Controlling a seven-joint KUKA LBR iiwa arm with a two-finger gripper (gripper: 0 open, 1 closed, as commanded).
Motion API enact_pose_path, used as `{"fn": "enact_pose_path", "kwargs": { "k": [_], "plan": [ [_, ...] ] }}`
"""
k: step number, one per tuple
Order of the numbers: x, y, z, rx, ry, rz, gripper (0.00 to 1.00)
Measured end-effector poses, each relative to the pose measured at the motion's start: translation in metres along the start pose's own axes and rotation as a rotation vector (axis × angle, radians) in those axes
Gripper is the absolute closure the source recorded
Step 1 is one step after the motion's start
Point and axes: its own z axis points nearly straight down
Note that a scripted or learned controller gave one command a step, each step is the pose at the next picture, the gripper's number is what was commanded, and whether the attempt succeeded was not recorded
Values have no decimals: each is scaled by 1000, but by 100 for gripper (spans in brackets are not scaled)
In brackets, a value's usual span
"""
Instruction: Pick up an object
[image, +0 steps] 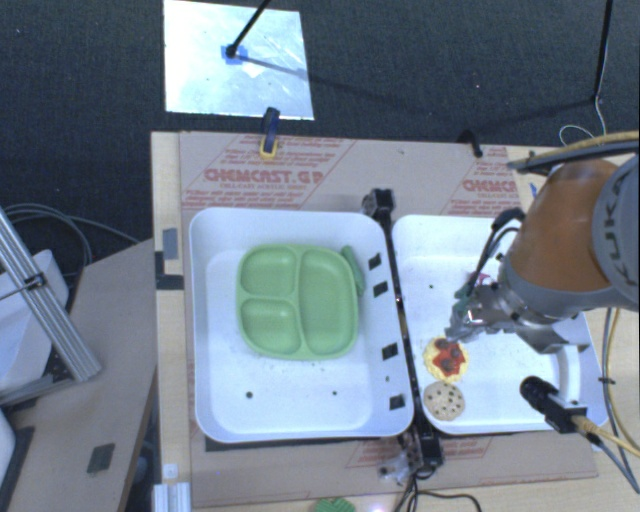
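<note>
In the right bin (440, 250) lie a small toy pizza (446, 359) with red topping and, just below it, a round chocolate-chip cookie (443, 401). My gripper (462, 326) hangs over the right bin, right above the pizza's upper edge, at the end of the grey and orange arm (565, 240). A green divided plate (298, 301) sits in the left bin (215, 400).
A black divider strip (392, 300) with clips runs between the two bins. A black part of the arm's mount (545, 400) sits over the right bin's lower right corner. Cardboard (300, 175) underlies both bins.
</note>
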Motion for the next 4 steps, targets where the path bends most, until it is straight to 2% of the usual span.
{"fn": "enact_pose_path", "kwargs": {
  "k": [1,2,3,4],
  "plan": [
    [93,-1,20,3,3,-12,100],
    [88,-1,19,2,1,-2,0],
    [23,13,19,0,-2,5,0],
    [28,14,8,-1,1,-4,100]
  ]
}}
